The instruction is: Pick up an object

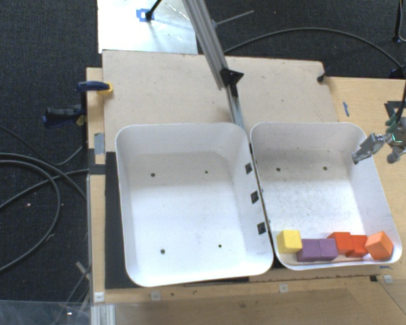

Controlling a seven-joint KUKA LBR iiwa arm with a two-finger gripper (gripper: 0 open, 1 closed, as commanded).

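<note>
Currently, four blocks lie in a row along the near wall of the right bin: a yellow block, a purple block, a red block and an orange block. The purple block's long axis runs left to right, parallel to that wall. The left bin stands just beside the right bin. The gripper sits over the right bin's far right rim, fingers spread apart with nothing between them, well apart from the blocks.
</note>
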